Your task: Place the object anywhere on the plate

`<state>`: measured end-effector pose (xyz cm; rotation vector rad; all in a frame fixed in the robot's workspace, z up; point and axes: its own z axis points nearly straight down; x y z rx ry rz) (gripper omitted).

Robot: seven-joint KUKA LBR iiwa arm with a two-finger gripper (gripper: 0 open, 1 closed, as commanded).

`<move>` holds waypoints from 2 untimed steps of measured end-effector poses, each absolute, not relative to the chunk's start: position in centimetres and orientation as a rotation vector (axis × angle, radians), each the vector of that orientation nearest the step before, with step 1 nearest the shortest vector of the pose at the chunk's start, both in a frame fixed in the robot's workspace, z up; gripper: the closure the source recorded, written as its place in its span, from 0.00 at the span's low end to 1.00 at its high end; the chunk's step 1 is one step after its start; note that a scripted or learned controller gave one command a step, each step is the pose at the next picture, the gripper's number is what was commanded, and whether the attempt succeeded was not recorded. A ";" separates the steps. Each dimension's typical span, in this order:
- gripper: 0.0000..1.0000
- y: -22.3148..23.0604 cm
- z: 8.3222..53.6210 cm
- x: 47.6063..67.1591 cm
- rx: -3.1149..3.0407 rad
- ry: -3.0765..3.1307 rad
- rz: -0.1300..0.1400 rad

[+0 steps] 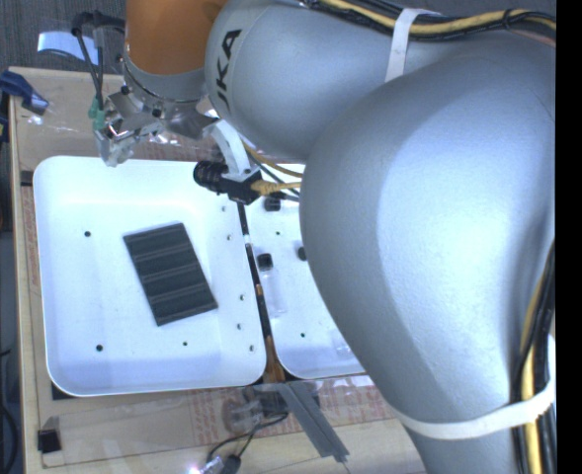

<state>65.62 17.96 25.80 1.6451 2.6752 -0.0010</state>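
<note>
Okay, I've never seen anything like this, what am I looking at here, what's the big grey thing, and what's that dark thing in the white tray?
The big grey shape is a robot arm with an orange band near its wrist. One fixed camera above the bench looks down at a slant, and the arm reaches in from the right, so it blocks much of the picture. Its grasping tool sits at the back edge of the left white bin; I can't make out what, if anything, it holds. A dark ribbed rectangular slab lies flat in that bin, apart from the tool. The right bin is mostly hidden behind the arm.
</note>
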 end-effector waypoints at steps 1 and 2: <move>1.00 17.3 9.1 57.7 1.600 2.706 -0.004; 1.00 13.8 12.9 55.6 2.171 2.274 -0.008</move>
